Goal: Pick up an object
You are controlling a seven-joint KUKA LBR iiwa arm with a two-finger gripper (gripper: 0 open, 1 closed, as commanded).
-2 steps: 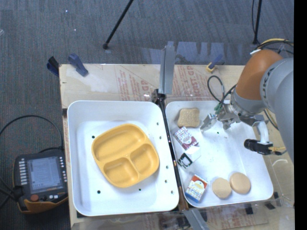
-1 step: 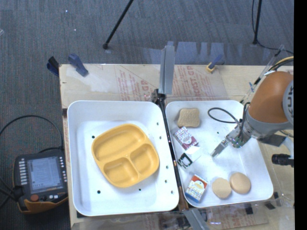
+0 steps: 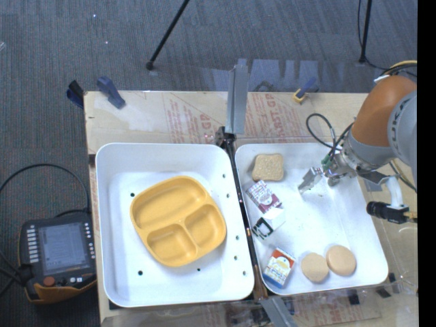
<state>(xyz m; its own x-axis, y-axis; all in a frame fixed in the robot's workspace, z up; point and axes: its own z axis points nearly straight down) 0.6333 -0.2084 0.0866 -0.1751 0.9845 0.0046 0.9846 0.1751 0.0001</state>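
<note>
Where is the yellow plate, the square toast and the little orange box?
yellow plate (image 3: 178,218): camera view, on its middle ridge.
square toast (image 3: 268,167): camera view, on its top face.
little orange box (image 3: 278,268): camera view, on its front.

Two bins sat side by side on the worktop (image 3: 157,118). The left bin (image 3: 109,182) held a divided plate (image 3: 178,220) near its middle. In the right bin (image 3: 371,251), a slice of toast (image 3: 268,167) lay toward the far left corner, with a small packet (image 3: 263,197) just in front of it and a clip (image 3: 264,226) nearer still. A small carton (image 3: 279,267) lay by the near edge, and to its right two round biscuits (image 3: 328,264) lay touching each other. The claw (image 3: 310,180) hung over the bin's far half, right of the toast. A handheld controller (image 3: 59,249) lay on the floor, left of the worktop.
</note>
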